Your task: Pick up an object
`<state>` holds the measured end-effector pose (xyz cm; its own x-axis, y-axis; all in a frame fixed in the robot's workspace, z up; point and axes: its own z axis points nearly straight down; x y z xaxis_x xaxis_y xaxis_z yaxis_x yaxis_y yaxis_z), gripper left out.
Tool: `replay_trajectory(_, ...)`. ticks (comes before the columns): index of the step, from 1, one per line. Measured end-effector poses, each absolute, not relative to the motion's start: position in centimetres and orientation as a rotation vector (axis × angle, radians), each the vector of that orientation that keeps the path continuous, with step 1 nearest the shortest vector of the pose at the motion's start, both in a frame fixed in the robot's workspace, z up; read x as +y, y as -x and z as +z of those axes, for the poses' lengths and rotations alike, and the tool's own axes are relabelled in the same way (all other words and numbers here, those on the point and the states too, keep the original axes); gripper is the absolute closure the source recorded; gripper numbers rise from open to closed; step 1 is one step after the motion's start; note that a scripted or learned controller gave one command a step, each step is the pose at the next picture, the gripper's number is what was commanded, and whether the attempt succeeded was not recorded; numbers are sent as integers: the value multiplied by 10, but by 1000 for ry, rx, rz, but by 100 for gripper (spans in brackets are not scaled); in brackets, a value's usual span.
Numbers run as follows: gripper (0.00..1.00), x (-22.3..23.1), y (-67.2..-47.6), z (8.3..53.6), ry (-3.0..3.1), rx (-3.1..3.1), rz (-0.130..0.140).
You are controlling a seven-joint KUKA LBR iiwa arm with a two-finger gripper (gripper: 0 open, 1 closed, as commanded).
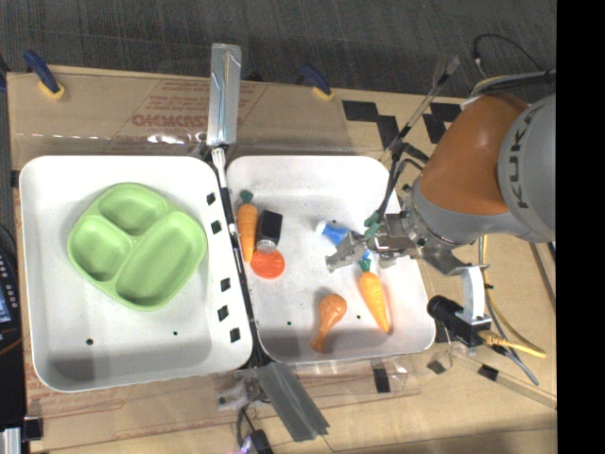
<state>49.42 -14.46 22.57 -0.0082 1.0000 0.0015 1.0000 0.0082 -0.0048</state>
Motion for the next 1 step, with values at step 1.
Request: replay_trajectory(1, 0, -187, -553, 154, 2385, -2038, 6)
